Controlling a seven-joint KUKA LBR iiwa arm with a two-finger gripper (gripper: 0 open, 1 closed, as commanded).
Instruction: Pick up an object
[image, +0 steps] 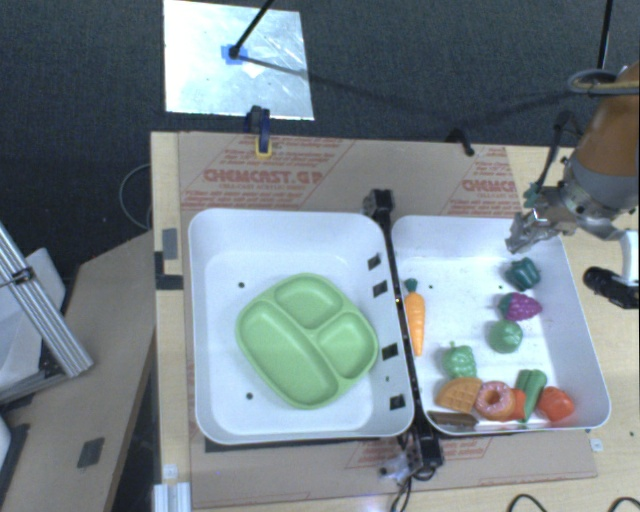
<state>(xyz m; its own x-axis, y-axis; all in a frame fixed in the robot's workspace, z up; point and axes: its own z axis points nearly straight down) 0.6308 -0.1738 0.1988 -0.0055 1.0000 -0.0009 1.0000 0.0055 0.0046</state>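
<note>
— What worries you from where you stand?

— The gripper (524, 232) hangs at the far right of the right bin (450, 250), just above a dark teal toy (522, 272). Whether it is open or closed I cannot tell; it is a grey blur at this slant. If it drops there, that teal piece sits close to the bin's side wall, so I'd judge a finger could catch the rim or nudge the toy away instead of closing round it.

— And the other toys?

— Crowded. Below the teal one lie a purple grape bunch (521, 306) and a round green piece (505, 336), each just apart. Along the near edge, a waffle (458, 394), a pink doughnut (494, 399), a green pepper (531, 386) and a red tomato (556, 404) press together; a grab there might pinch two or slip off both. A green broccoli-like lump (460, 359) sits just above the waffle.

— Anything easier?

— The carrot (414, 318), alone by the divider.

— The left bin (230, 250)?

— It bears a green divided plate (305, 341), nothing in its compartments.
</note>
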